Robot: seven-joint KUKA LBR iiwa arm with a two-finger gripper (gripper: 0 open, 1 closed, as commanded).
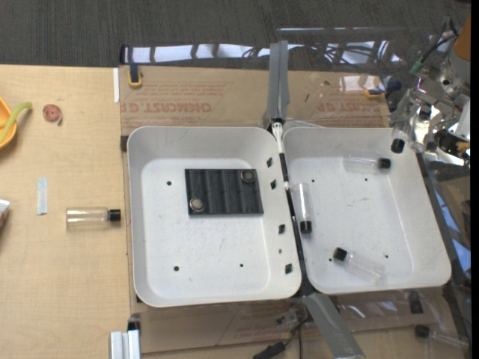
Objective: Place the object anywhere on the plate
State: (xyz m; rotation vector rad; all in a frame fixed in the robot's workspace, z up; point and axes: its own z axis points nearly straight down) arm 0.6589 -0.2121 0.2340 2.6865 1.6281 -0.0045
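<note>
A dark ribbed plate (224,191) lies flat in the left bin (150,268), with a small round metal piece near two of its corners. Three clear vials with black caps lie in the right bin (426,223): one (303,208) along the left wall, one (355,263) near the front, one (367,163) toward the back. My gripper (420,124) hangs at the right bin's far right corner, over the rim and well away from the plate. A small black cap-like piece (397,146) shows just under it; I cannot tell whether it is held.
A fourth clear vial (93,215) lies on the wooden bench left of the bins, beside a small pale strip (42,197). An orange item (7,122) and a pink disc (51,112) sit at the far left. A metal divider (278,81) rises between the bins at the back.
</note>
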